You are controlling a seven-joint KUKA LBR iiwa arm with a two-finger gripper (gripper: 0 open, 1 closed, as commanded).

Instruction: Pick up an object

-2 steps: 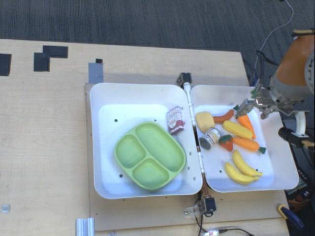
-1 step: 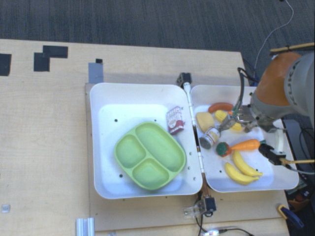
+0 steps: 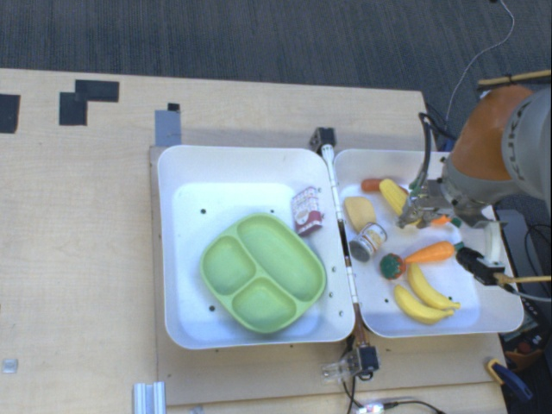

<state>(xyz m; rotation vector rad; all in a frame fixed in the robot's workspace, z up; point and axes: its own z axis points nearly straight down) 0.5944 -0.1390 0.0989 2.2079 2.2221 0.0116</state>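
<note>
Gripper sits low in the right bin, right of centre frame; whether it's gripping anything, I cannot tell. Just below it the carrot lies nearly level, green top pointing left. Two bananas curve toward lower right. One can, one corn cob. Left bin: one green divided plate, one packet. Pale wooden bench, dark carpet above.

A single fixed camera hangs above the surface and looks down at a slant, far enough back to take in both bins whole. The left bin sits mid-frame; the right bin lies just right of it. Dark carpet fills the band beyond the left bin's far rim, and the arm enters right of the right bin.
</note>
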